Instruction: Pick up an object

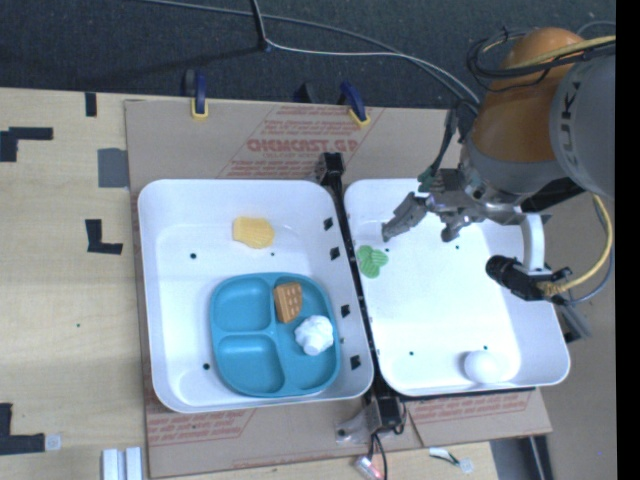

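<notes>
Reaching in from the right, the grey arm (540, 118) with its orange band hangs over the right bin (520, 313), and its pincer (425, 223) sits above the bin's upper left part with its two dark fingers spread wide and nothing between them. Just below and left of the nearer fingertip, a small green object (372, 261) lies on the bin floor close to the left wall, apart from the pincer. A white ball (487, 365) rests near the same bin's front edge, well apart from the green piece.

Beside it, the left bin (160, 268) holds a blue divided tray (245, 353) toward its front. A tan waffle-like piece (288, 301) stands in the tray's upper right compartment, and a white crumpled lump (315, 335) sits just below it at the tray's right side. A yellow lump (253, 232) lies on the bin floor behind the tray. Both bins rest on a cardboard sheet (290, 138) laid over the table (50, 298).
</notes>
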